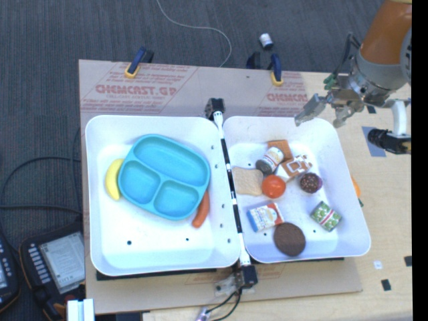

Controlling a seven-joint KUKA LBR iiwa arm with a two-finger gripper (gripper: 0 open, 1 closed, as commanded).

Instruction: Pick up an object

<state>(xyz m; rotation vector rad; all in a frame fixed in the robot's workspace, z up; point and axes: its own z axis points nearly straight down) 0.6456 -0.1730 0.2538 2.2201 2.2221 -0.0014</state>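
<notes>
Hovering open fingers [326, 111] above right bin [348, 159] corner; arm [388, 25] cropped.

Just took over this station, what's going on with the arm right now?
The gripper hangs open over the far right corner of the right bin, holding nothing. That bin's toy food lies untouched: tomato, bread slice, brown cookie, green packet. The left bin holds a blue divided plate, banana and carrot.
</notes>
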